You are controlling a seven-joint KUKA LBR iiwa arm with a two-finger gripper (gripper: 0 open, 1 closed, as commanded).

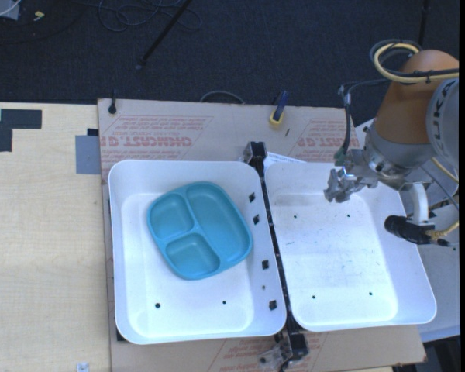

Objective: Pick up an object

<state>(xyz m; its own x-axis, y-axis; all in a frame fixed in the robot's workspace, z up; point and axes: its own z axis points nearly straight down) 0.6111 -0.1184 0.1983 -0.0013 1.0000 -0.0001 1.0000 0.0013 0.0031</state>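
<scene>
A teal plate [198, 229] with three compartments lies flat in the left bin [139, 316], toward its upper middle. My gripper [337, 189] hangs over the upper part of the right bin [403, 308], well to the right of the plate and across the divider from it. Nothing shows between it and the bin floor. The arm's orange band [415, 99] rises behind it at the upper right.
A black divider strip with clips [265, 239] runs between the two bins. The bins rest on a cardboard sheet [170, 134] on a pale wooden bench. A blue and yellow clamp [278, 113] stands at the cardboard's far edge. Black cable fittings [409, 228] hang by the right bin's right rim.
</scene>
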